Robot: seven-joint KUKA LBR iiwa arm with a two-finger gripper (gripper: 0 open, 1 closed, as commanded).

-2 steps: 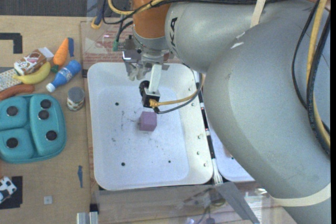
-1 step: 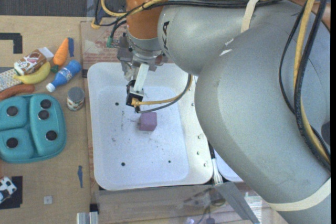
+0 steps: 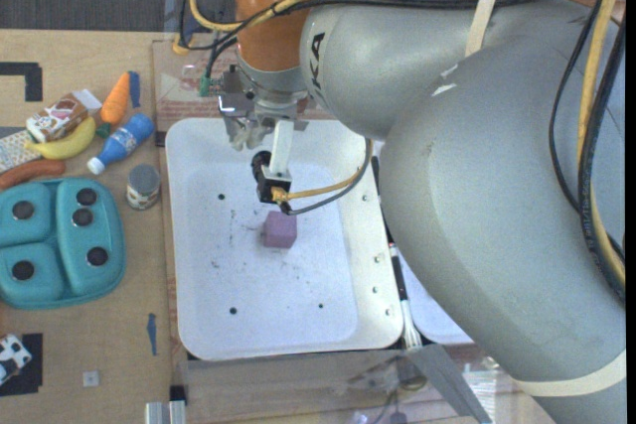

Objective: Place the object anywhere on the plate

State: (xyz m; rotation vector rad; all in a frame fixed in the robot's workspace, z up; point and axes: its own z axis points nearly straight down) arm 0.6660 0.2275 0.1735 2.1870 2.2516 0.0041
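A small purple cube (image 3: pixel 279 230) lies on the floor of the left white bin (image 3: pixel 199 313), near its middle. My gripper (image 3: pixel 248 136) hangs over the far part of that bin, close to the back rim. It is well behind the cube and apart from it. The big grey arm, with its orange band, reaches in from the right and hides most of the right bin (image 3: pixel 437 323).
On the wooden bench left of the bin lie a teal compartment tray (image 3: pixel 55 238), a grey can (image 3: pixel 144 186), a blue bottle (image 3: pixel 121 142), a banana (image 3: pixel 62 142), a carrot (image 3: pixel 118 96) and a red sausage (image 3: pixel 30 174). Dark specks dot the bin floor.
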